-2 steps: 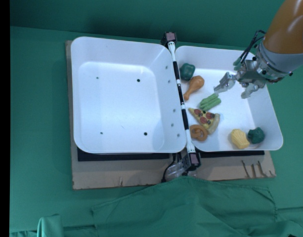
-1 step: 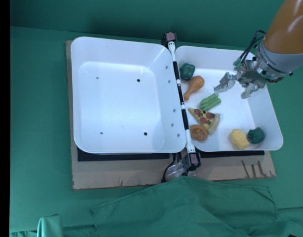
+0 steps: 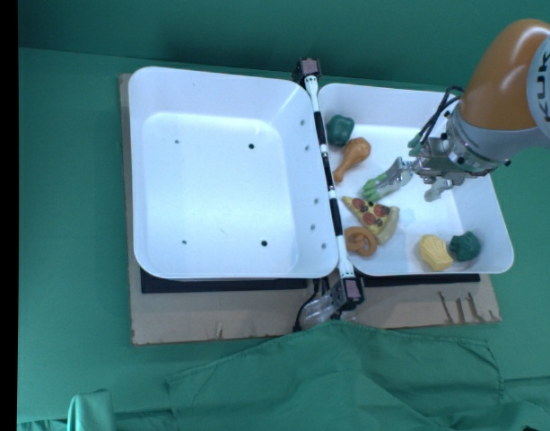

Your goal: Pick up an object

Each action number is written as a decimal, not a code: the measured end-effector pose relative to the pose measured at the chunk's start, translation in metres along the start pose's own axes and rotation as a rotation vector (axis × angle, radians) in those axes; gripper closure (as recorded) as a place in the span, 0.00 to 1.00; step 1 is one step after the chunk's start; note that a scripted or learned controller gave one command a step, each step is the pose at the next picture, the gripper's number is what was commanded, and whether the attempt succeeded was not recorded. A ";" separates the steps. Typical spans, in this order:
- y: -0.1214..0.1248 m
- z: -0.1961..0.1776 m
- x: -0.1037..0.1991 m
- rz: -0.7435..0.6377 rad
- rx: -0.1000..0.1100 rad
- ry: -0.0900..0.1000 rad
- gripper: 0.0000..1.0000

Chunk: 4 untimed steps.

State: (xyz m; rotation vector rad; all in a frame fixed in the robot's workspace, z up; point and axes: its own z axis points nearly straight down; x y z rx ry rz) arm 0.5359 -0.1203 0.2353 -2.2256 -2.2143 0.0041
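A small green toy [image 3: 375, 187] sits between the fingers of the hand [image 3: 382, 185], which grips it over the middle of the right bin [image 3: 490, 206]. Just below it lies a pizza slice [image 3: 373, 215], touching an orange pretzel-like piece [image 3: 359, 241]. Up and to the left, a drumstick [image 3: 353, 157] rests beside a dark green vegetable [image 3: 339, 129] (near the divider between the bins). In the near right corner, a yellow piece [image 3: 434, 252] lies against another dark green one [image 3: 465, 246]. The left bin [image 3: 221, 164] stands alongside on the green tabletop [image 3: 73, 196].
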 end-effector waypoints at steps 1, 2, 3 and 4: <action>0.003 0.047 0.000 -0.002 -0.010 0.003 0.00; 0.005 0.031 -0.001 0.001 -0.022 -0.002 1.00; 0.007 -0.031 0.006 -0.004 -0.014 -0.002 1.00; 0.009 -0.097 0.002 -0.003 -0.015 -0.003 1.00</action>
